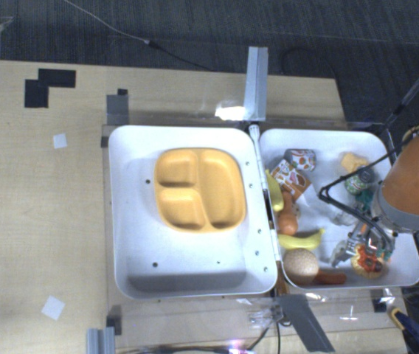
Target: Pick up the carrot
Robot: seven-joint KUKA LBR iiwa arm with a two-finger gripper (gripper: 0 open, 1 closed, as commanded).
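Orange wrist band (416, 175) uppermost; gripper (357, 245) low among clutter, finger state indeterminable — risk: seizing neighbouring packet (368, 260), carrot (289, 205) well apart.

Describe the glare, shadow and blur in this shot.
Camera view: bright glare on the bench just above the left bin; soft shadow along that bin's lower inside wall; the yellow tray reads sharp; the gripper and the items under it in the right bin are a cluttered smear, hard to separate.

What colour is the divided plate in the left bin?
The divided plate is yellow, as the camera view shows.
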